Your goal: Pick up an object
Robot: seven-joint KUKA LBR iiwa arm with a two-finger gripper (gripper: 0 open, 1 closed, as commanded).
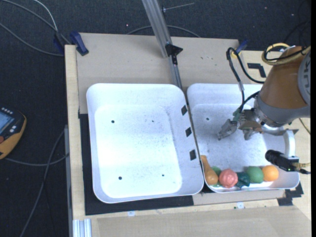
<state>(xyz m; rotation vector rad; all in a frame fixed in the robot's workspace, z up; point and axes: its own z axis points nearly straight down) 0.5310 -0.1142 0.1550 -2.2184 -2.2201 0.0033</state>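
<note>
1. Bench (123, 58): two shallow white bins are borne side by side on a pale board.
2. Left bin (98, 102): a speckled white floor is seen, marked with a few dark dots.
3. Right bin (207, 95): the objects are gathered along its near wall.
4. Objects, listed from left to right: an orange, carrot-like piece (209, 171), a pink-red ball (227, 177), a dark teal piece (243, 179), a green ball (255, 174), an orange ball (270, 172). All are lying close together in one row.
5. Gripper (236, 131): it is held over the middle of the right bin, well apart from the row. The fingers are spread apart and nothing is seen between them.
6. Arm (284, 90): it is entered from the right, with the orange band shown above the wrist.
</note>
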